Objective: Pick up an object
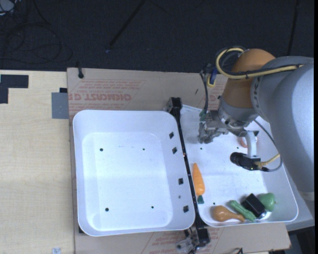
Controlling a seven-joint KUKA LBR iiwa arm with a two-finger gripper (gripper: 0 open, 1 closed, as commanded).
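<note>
My gripper [205, 135] hangs low over the far left part of the right bin [222, 168], close to the divider between the two bins, and I see nothing in it. An orange carrot [197, 179] lies along the bin's left wall, nearer the front than the gripper. At the front of the bin sit a tan-orange gourd shape [224, 213], a long green piece [243, 209], a black block [253, 204] and a round green thing [267, 200], all apart from the gripper.
The left bin [90, 142] stands beside the right one, with a black divider strip [183, 152] between them. A small pinkish thing [244, 140] shows under the wrist. The arm's large grey body covers the right bin's far right side.
</note>
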